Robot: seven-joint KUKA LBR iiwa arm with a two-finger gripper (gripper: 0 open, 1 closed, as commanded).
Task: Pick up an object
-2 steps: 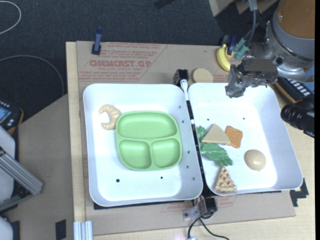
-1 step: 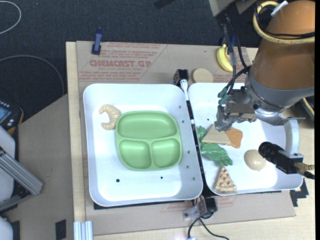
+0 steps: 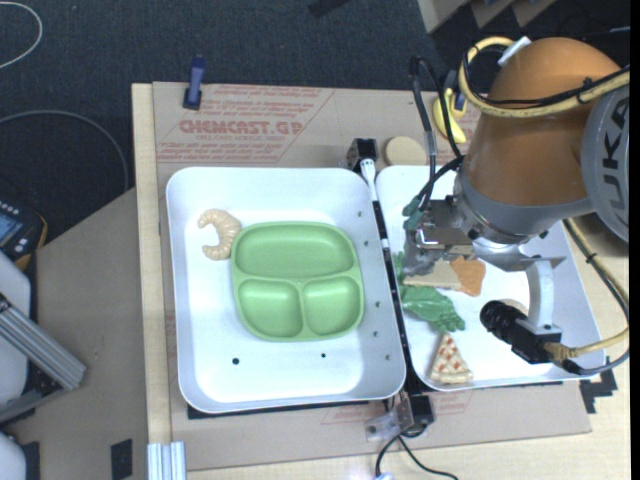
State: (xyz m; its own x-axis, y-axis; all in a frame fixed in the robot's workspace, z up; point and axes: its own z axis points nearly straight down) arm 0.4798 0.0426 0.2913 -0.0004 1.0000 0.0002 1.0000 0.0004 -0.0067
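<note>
Green tray and shrimp lie in left bin. Right bin holds pizza, leaf. Pincer state: cannot tell.

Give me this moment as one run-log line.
arm: over right bin | gripper: low above green leafy toy, grasp unconfirmed | nearby: pizza slice | left bin: green divided plate, shrimp

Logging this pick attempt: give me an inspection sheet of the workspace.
Surface: left bin and right bin side by side on a cardboard sheet.
Job's things: green divided tray and shrimp toy in left bin; pizza slice, green leafy toy, orange piece in right bin.
Clutter: blue clip on the cardboard.
Grippers: gripper over right bin, fingers hidden.
Cables: yellow and black along the arm.
Surroundings: dark carpet.
</note>
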